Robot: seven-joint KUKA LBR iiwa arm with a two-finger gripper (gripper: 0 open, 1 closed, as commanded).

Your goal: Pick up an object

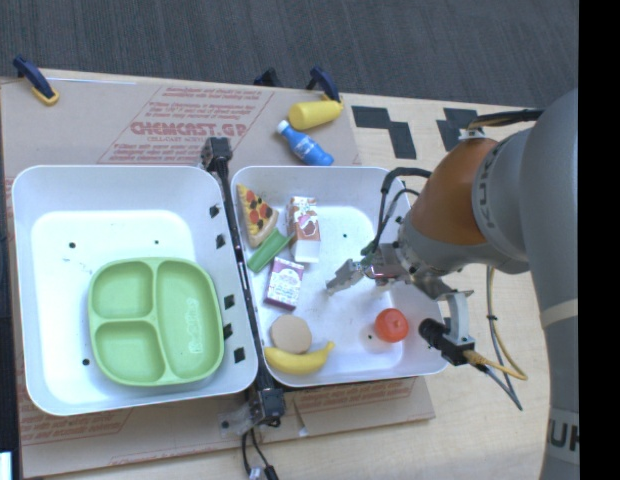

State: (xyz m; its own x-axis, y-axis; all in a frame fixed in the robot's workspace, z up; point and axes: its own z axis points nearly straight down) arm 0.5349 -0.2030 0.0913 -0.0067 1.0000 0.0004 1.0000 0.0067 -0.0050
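Observation:
The right bin (390,183) holds several small items. A pizza slice (255,214), a green stick (270,251) and a small milk carton (305,218) lie at its upper left. A purple box (285,283) sits mid-left. A round beige bun (290,334) and a banana (300,357) lie at the front. A red tomato (391,325) rests near the front right. My gripper (342,276) hangs over the bare white floor in the bin's middle, between the purple box and the tomato. It is open, and nothing is between its fingers.
The left bin (50,198) holds a green divided tray (155,320). Behind the bins, a yellow bottle (314,114) and a blue bottle (306,145) lie on cardboard. Black clips (218,151) join the bins along their shared wall. Cables trail from my wrist at right.

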